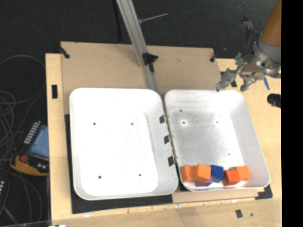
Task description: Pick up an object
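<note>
The hand (235, 81) hangs with fingers spread and nothing between them, over the right shallow white bin's (246, 112) far rim. Orange blocks (196, 173) and a small blue cube (217, 172) line that bin's near wall.

The arm (271, 27) is cut off at the right edge.

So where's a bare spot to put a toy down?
The left bin is bare white all over. The right bin is bare from its far rim down to the blocks. Its near edge is crowded: orange blocks and a blue block in a row.
</note>
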Robot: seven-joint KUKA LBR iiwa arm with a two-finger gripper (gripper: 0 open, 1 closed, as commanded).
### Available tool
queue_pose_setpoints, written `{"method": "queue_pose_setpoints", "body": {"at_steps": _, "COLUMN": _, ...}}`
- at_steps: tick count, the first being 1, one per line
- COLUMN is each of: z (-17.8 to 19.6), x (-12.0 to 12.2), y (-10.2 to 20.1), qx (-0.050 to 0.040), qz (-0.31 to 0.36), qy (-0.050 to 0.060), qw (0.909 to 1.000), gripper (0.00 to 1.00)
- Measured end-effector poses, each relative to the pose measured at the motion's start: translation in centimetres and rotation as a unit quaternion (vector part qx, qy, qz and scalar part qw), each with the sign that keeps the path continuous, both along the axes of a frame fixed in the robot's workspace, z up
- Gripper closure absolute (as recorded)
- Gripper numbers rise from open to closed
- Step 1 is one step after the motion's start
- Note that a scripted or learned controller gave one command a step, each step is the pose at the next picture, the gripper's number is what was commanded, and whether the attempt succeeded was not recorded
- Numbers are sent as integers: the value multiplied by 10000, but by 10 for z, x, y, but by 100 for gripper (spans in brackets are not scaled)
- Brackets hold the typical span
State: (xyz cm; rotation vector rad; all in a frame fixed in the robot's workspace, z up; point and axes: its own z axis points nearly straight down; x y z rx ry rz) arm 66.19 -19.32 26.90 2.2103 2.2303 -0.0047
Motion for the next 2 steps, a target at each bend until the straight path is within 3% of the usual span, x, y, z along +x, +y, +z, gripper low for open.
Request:
{"method": "queue_pose_setpoints", "body": {"at_steps": 1, "z": -28, "x": -52, "y": 109, "qx": 28, "qz": -9, "qy": 8, "qw": 10000, "gripper": 0}}
{"method": "queue_pose_setpoints", "body": {"at_steps": 2, "z": -75, "x": -117, "y": 117, "qx": 18, "qz": -57, "qy": 34, "qw": 10000, "gripper": 0}}
